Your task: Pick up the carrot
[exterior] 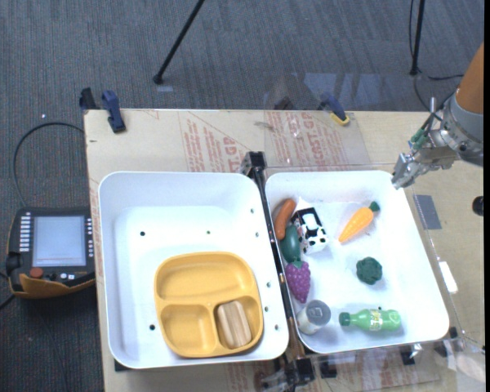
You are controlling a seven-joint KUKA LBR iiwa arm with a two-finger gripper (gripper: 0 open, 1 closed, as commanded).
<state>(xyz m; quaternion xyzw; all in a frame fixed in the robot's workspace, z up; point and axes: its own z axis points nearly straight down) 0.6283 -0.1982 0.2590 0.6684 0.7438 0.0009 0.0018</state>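
Right now the gripper (402, 175) hangs over the right bin's (429, 256) far right rim; whether its fingers are spread, I cannot tell. One carrot (358, 222) lies tilted inside that bin, near that rim. Descending off-target could strike the rim. Elsewhere in that bin: one broccoli (369, 269), one green bottle (372, 320), one grape bunch (298, 279), one cow toy (314, 235).

Robotics lab, clamped plywood bench (188, 137), teach pendant (53, 251) on carpet, tripod legs (188, 31)
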